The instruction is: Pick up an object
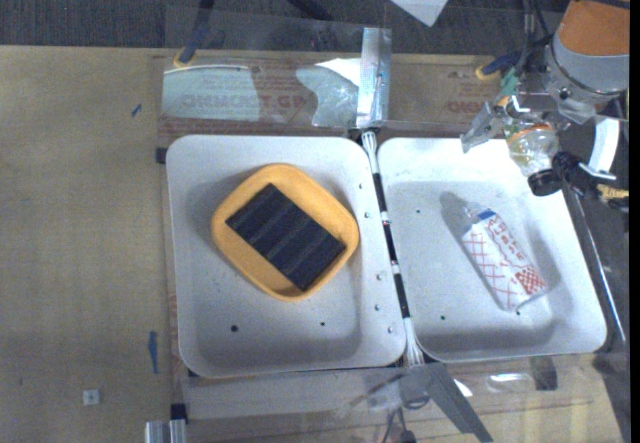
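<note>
The pincer (528, 146) hangs over the right bin's (590, 331) far corner; whether it grips anything I cannot tell. The tube (500, 251) lies just beneath in that bin. Approach step, likely; next, descend squarely onto it.

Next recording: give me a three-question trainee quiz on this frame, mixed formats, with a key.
1. True or false: the yellow tray with the dark ribbed insert lies in the right bin.
2. Multiple choice: the red-and-white patterned tube lies A) on the bench outside the bins, B) in the right bin, C) on top of the yellow tray.
3. Fill in: the gripper hangs over the right bin's far ______ corner, apart from the tube.

Key: 1 false, it lies in the left bin. 2 B. 3 right.
</note>
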You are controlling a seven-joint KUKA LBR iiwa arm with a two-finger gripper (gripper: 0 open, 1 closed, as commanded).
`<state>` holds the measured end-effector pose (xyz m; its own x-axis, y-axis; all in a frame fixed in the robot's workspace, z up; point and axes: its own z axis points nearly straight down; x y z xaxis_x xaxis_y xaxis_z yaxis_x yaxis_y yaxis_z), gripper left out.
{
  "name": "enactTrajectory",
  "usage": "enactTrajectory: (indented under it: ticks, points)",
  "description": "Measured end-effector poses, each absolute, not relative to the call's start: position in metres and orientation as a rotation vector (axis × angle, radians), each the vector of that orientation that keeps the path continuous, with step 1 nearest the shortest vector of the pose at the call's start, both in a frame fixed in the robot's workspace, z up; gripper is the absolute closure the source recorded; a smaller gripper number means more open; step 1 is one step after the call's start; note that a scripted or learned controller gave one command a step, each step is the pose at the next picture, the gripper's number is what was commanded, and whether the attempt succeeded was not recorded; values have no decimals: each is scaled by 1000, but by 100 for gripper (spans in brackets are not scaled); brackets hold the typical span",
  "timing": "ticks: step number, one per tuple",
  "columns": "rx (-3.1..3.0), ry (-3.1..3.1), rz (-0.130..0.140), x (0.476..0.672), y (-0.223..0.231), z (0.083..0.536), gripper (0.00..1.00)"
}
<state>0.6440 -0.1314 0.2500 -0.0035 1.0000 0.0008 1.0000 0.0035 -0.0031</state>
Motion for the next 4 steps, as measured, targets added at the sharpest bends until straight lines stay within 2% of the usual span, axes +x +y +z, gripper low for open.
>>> enactTrajectory:
  ticks: [1, 2, 3, 4]
  points:
    - [-2089, -2345, 1, 630, -173, 138, 0]
    - [-2035, -2400, -4, 594, -145, 95, 0]
    - [-1650, -2672, -1, 582, -142, 102, 0]
    - [-1522, -2755, -2, 606, -168, 130, 0]
